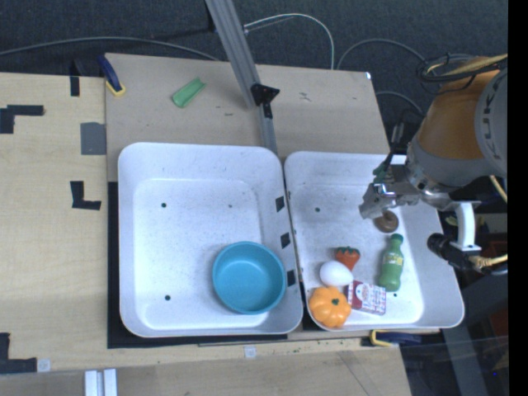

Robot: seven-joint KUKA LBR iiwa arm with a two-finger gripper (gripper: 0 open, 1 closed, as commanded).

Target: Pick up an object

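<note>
Apparently the reach is under way: the hand (381, 209) hovers in the right bin (330, 176), just above the green bottle (392, 262); whether it is wide or narrow I cannot tell. Next, I judge, it must drop squarely over one item. The bottle, a strawberry (348, 257), a white egg (334, 273), a red carton (368, 297) and an orange pumpkin (330, 307) crowd the near rim. Open floor lies toward the far wall. A blue bowl (248, 276) sits alone in the left bin (165, 180).
</note>
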